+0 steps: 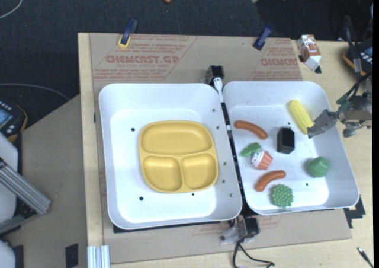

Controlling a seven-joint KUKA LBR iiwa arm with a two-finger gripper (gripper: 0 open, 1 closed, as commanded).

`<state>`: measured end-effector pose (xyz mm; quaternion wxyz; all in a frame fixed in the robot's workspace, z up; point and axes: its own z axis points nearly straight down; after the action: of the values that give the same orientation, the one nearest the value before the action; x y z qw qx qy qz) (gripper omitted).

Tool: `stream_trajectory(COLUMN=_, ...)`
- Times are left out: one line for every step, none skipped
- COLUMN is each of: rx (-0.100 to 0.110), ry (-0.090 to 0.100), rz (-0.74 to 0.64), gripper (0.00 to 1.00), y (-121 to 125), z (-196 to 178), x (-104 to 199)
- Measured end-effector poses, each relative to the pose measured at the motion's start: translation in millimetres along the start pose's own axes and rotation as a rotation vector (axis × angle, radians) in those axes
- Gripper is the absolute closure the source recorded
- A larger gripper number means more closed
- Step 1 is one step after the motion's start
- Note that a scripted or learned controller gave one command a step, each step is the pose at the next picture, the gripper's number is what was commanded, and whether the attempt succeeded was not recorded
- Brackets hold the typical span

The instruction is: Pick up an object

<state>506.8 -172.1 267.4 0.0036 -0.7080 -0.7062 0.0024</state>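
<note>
Hovering at the right edge of the frame, the gripper sits low over the right bin, just beside the lower end of the yellow corn cob. Whether its jaws are parted or closed, I cannot tell from this angle; the dark fingers blur into one shape, and nothing shows between them.

Plenty of candidates lie in that bin: the corn at upper right, a black block near centre, a sausage to its left, a second sausage lower down, a small orange-and-white toy with a green leaf, a green broccoli at the bottom and a round green piece at right. The left bin carries a yellow divided plate, well apart from the action.

Now the risks, as I read them. The corn lies slantwise, close to the bin's wall, so a descent here could clip the rim or nudge the cob sideways instead of straddling it. It looks smooth and rounded; a pinch off its middle would likely squirt it out. The green piece sits near enough below that a drifting approach might bump it. And coming in this low from the side, the fingers could simply push things along the floor.
</note>
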Motion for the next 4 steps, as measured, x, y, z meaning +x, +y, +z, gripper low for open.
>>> stream_trajectory(rx=-0.009, ry=-0.002, rz=-0.003, gripper=0.0, y=1.9, z=-4.3, x=0.2)
stream_trajectory(rx=0.0, ry=0.001, rz=-0.002, gripper=0.0, y=-0.1, z=59.4, x=2.2)
stream_trajectory(rx=-0.002, ry=0.001, rz=-0.002, gripper=0.0, y=-0.2, z=102.7, x=0.1)
stream_trajectory(rx=-0.002, ry=0.001, rz=-0.003, gripper=0.0, y=1.9, z=146.0, x=2.7)
